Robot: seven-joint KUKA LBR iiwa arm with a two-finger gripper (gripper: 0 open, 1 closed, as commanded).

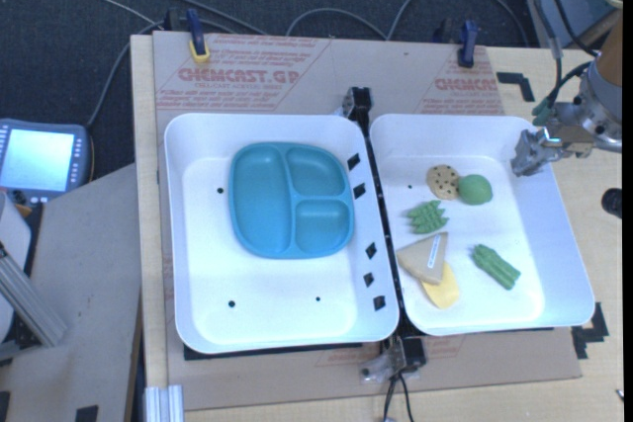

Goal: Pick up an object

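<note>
The right bin holds several small toy foods: a speckled cookie, a green round ball, a leafy green piece, a tan wedge lying on a yellow piece, and a long green vegetable. My gripper hangs over the right bin's upper right part, to the right of the green ball and apart from it. Nothing shows between its fingers.
The left bin holds a blue divided plate. Black clips line the wall between the bins. Blue clamps hold the board at the back. Cables trail behind the bench, and a small screen sits at far left.
</note>
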